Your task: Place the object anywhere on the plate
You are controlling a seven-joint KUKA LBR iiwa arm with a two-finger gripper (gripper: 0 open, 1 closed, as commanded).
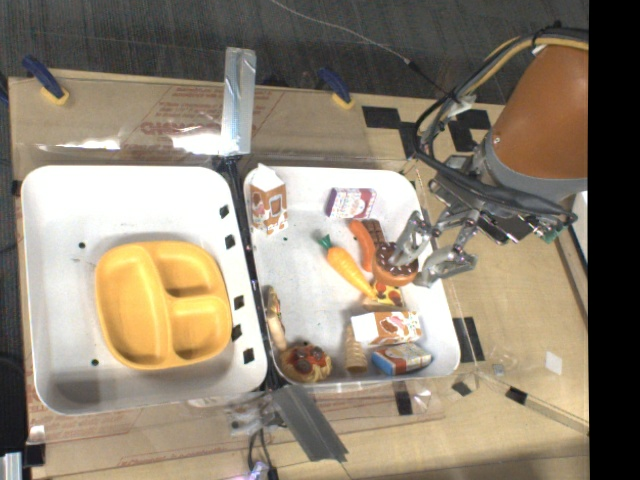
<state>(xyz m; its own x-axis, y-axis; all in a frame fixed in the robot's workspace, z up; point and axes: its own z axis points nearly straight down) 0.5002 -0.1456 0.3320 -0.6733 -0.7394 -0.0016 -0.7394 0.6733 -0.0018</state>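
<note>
You have the two-finger metal gripper (424, 249) low over the right edge of the right-hand shallow white bin (300, 180), its fingers spread apart with nothing visibly clamped between them. Just beneath and to the camera's left of the fingertips lies a small round brown-and-pink toy doughnut (396, 262), which looks like the piece in reach; it touches a reddish-brown sausage-shaped toy (366, 241), and an orange plastic carrot (347, 264) runs diagonally just beside them. The target, a yellow divided plastic plate (163, 302), sits in the left-hand white bin (60, 193), well apart, straight across to the camera's left. Your carry must clear the shared rims between the bins. Room around the doughnut is tight: the bin wall is close on the arm's side, and a small white carton (386, 326) lies near below.
</note>
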